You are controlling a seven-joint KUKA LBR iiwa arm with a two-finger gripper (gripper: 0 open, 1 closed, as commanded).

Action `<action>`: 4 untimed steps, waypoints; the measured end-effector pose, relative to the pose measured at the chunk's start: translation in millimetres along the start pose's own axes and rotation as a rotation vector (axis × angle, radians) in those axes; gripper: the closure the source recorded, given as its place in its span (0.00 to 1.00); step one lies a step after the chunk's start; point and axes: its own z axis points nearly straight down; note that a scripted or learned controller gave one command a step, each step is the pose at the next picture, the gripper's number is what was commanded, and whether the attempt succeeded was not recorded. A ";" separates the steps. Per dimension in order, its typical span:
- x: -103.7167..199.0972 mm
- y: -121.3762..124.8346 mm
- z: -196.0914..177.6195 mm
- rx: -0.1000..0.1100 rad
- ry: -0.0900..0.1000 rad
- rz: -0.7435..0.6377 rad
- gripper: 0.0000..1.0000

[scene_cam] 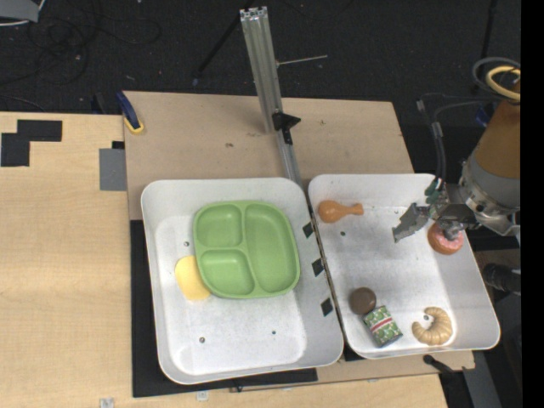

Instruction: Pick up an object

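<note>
My gripper [427, 225] hangs over the right side of the right bin [399, 262], open, with one grey finger [407, 224] pointing left. A red-orange round object [447, 240] lies right under its other finger by the bin's right wall, partly hidden; I cannot see it held. Elsewhere in this bin are an orange pear-shaped object [339, 212] at the back left, a brown ball [363, 299], a small green box [382, 326] and a tan croissant [434, 325] at the front.
The left bin [229, 338] holds a green divided plate [246, 249] with a yellow object [190, 280] tucked under its left edge. A metal post [265, 75] rises behind the bins. Black clips [316, 266] sit on the rim between the bins.
</note>
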 end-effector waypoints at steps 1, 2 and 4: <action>-2.3 1.6 44.3 0.006 0.001 0.000 0.00; 2.3 -6.4 106.3 0.009 0.002 0.000 0.00; -0.9 -4.9 143.9 -0.006 -0.006 0.006 1.00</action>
